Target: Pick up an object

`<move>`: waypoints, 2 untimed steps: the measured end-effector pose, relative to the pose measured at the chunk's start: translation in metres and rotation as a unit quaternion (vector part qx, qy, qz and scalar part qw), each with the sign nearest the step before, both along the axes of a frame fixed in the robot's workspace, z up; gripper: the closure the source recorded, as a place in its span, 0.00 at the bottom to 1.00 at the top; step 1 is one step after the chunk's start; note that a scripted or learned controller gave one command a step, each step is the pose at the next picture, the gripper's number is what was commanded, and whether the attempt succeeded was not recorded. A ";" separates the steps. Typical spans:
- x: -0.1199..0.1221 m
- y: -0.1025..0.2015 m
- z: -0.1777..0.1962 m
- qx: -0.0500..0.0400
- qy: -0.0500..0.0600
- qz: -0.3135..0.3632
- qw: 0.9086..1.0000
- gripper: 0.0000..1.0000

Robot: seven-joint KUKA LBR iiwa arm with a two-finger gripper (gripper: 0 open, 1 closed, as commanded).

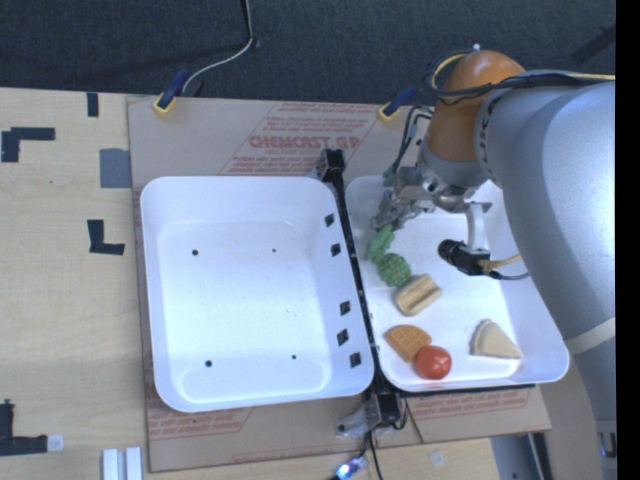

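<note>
Plainly the whole matter turns on the green toy (pixel 388 258) and where it lies from the gripper (pixel 396 206). The arm comes in from the right, its orange band (pixel 470 98) above the wrist, and the gripper hangs low over the far left part of the right bin (pixel 530 368), close to the divide between the two bins. The green toy looks like a leafy vegetable piece; it lies just toward 6 o'clock of the gripper, its long axis running roughly from 12 to 6 with a slight lean, its upper end reaching right up to the gripper's tip. Whether that tip has closed on the upper end or merely sits over it, I cannot tell from here; the tip is a dark tangle against the toy. Other candidates sit farther off: a bread-like piece (pixel 417 294) at about 5 o'clock of the green toy, a waffle-coloured piece (pixel 406 340) and a red tomato (pixel 432 362) beyond that at 6, and a pale wedge (pixel 494 341) well apart toward 4 o'clock. The left bin (pixel 160 268) holds nothing to grasp. To my eye, the green toy is the target, and a short descent should meet it.
</note>
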State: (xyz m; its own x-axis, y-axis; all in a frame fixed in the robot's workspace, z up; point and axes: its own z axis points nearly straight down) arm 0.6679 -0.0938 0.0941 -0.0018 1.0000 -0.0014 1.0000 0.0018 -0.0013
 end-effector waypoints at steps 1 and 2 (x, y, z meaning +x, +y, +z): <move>-0.062 -0.002 -0.010 0.001 0.002 -0.001 1.000 1.00; -0.060 -0.001 0.000 0.001 0.001 0.000 1.000 1.00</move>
State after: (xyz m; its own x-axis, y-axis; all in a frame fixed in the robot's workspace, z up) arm 0.6078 -0.0949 0.0936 -0.0013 1.0000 0.0004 1.0000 0.0013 -0.0032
